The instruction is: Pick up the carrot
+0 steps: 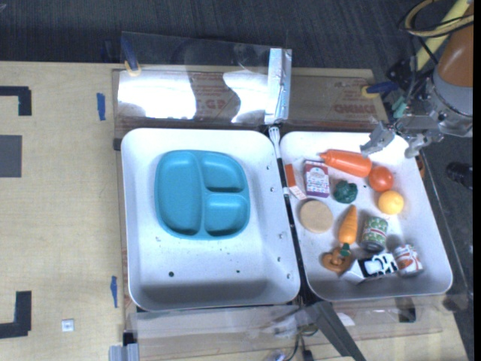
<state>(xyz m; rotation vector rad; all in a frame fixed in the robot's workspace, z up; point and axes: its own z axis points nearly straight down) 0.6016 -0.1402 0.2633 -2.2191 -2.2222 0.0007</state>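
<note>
claw: the grey two-finger claw (398, 138) hangs over the top right corner of the right bin, well up and right of the carrot. Fingers look spread apart with nothing between them, so it's released.
arm: the grey arm with the orange band (455, 65) comes in from the upper right, with yellow and black cables looped above it.
carrot: the small orange plastic carrot (347, 225) with a green tip lies in the right bin, near the middle, pointing roughly top to bottom. Just beside it on the left is the tan round disc (316, 216), and on its right the green-labelled little can (374, 232).
right bin: the shallow white bin on the right (436, 265) also holds a long orange sausage-shaped piece (346, 162) near the top, a red and white small carton (316, 178), a dark green round lump (346, 192), a red tomato-like ball (381, 178), a yellow-orange ball (390, 202), a brown toy figure (337, 259), a black and white block (377, 265) and a red and white small can (406, 259).
left bin: the shallow white bin on the left (143, 262) carries a blue divided plastic plate (201, 193).
table: pale wooden table (56, 201) with black corner marks and bits of blue tape.
</note>
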